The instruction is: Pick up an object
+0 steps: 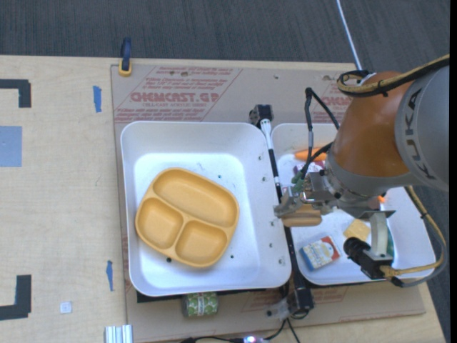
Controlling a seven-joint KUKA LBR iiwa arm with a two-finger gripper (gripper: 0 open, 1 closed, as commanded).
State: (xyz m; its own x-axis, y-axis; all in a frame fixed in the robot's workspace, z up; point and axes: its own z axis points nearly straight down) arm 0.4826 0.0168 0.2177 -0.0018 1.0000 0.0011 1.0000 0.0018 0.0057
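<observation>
Gripper (294, 204) is down inside the right bin (410, 216), at that bin's camera-left side, close against the wall it shares with the left bin (250, 163). Can't tell whether it's open or closed, since the wrist hardware hides the business end from this angle.

Candidate objects, all in the right bin:
- tan piece (303, 221): elongated, lying roughly crosswise, right at the gripper's lower edge by the bin's camera-left wall. It looks to be touching the gripper. Can't tell if it's gripped or just lying on the bin floor.
- packet (319, 252): white with blue and red print, flat on the floor in the bin's near camera-left corner, just beside the tan piece and apart from the gripper.
- yellow chunk (356, 229): mid-bin toward the near wall, partly covered by the robot.
- orange item (305, 153): toward the bin's far wall, mostly hidden behind the wrist and cabling. Can't identify it.

Arm (385, 134) spans the right bin from its camera-right side and covers most of the bin's middle and far half.

Left bin touches the right bin's camera-left wall and holds a yellow three-compartment plate (187, 216), lying flat, well apart from the right bin. Both bins sit on a printed board (178, 95). Green can (201, 304) lies on its side outside the bins, well off the right bin's near camera-left corner.
</observation>
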